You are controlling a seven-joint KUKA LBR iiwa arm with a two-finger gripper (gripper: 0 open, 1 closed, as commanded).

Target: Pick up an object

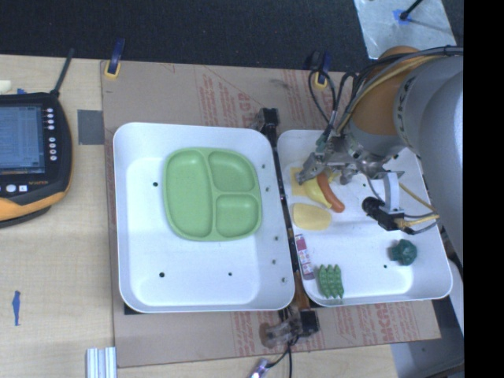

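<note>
In the right bin (370, 290) lie an orange-red sausage-like piece (331, 195), a yellow piece (307, 189) beside it, a pale yellow oval (312, 216), a green ridged block (330, 280), a small pink and white stick (304, 257) and a dark green lump (403, 252). My gripper (329, 167) hangs low over the bin's upper left part, right above the orange-red and yellow pieces. The wrist hides its fingertips. I see nothing clearly between the fingers.
The left bin (142, 274) holds a light green divided plate (213, 193). A teach pendant (27, 160) lies on the bench at far left. Black cables and a connector (386, 211) trail over the right bin's middle. Clamps sit at the bins' seam, top and bottom.
</note>
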